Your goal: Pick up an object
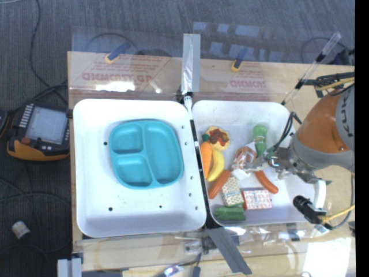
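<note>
The right bin holds several toy foods. Among them are a carrot, a banana, a green bottle, a clear packet, a red sausage, two small boxes and a green vegetable. My gripper reaches in from the right, low over the bin's right half. It sits just right of the packet, below the green bottle and above the sausage. Nothing shows as lifted.
The left bin carries a blue divided plate. A red-and-yellow food piece lies near the right bin's back. The arm's orange band overhangs the right bin's right wall. Cables and a handheld device lie on the floor at left.
</note>
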You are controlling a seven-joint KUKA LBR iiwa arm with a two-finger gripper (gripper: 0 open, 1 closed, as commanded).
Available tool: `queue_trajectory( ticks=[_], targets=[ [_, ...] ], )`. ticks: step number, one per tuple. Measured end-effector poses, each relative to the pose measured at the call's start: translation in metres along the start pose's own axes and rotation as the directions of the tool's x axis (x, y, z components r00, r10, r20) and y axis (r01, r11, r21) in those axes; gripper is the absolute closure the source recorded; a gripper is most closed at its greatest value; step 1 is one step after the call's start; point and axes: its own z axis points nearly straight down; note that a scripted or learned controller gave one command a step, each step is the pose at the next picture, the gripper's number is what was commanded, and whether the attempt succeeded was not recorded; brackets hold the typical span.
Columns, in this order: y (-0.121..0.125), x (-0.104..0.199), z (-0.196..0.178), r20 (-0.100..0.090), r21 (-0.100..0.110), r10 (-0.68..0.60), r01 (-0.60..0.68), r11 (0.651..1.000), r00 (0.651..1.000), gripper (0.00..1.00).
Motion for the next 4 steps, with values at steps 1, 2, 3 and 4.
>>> queue_trajectory(
  ticks=[1, 2, 3, 4],
  targets=[
    [0.009, 0.0, 0.001, -0.002, 0.009, 0.073, -0.073, 0.997, 0.997, 0.0],
    [0.01, 0.02, 0.0, 0.005, -0.003, 0.183, -0.183, 0.983, 0.983, 0.0],
    [0.005, -0.028, 0.014, -0.011, 0.033, -0.028, 0.028, 0.999, 1.0, 0.0],
    [0.004, -0.029, 0.009, -0.004, 0.035, -0.028, 0.028, 0.999, 1.0, 1.0]
  ],
)
